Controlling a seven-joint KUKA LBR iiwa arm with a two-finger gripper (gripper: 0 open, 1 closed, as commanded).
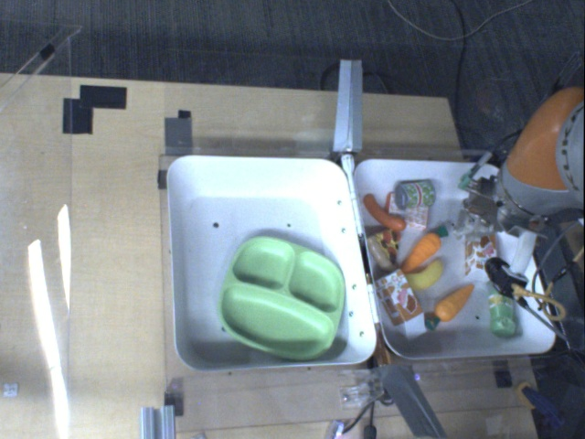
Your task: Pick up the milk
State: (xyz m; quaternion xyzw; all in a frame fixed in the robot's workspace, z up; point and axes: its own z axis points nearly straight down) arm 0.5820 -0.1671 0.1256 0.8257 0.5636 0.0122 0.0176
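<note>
Milk carton point(395, 296) front-left, fingers point(479, 210) well apart

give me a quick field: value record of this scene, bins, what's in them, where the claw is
left bin: green divided plate
right bin: can, sausage, two carrots, lemon, green bottle, small cartons
claw: over the right bin's far right side
milk: cannot tell which carton it is
</note>
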